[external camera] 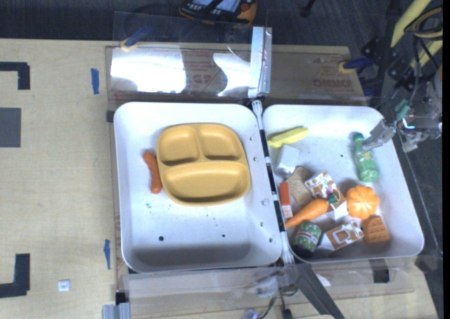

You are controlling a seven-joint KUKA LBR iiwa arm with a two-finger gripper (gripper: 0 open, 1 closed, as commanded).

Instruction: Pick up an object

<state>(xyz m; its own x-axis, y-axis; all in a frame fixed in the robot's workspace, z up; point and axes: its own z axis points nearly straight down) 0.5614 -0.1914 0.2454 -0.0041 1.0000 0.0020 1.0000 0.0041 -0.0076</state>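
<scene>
Camera view: gripper (376, 136) sits at the right bin's (415, 230) far right edge, touching or just over a green object (366, 165). Blurry, so jaw state can't be told. Orange pumpkin (362, 201) and carrot (307, 213) lie nearer; yellow tray (202, 163) in left bin (133, 226).

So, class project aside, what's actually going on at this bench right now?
A robot arm reaches in from the right, its gripper at the upper right of the right bin, right by a green toy. Whether it grips anything is unclear. That bin also has a toy pumpkin, a carrot, a yellow piece and small packets. The left bin has a yellow divided tray with an orange sausage beside it.
</scene>
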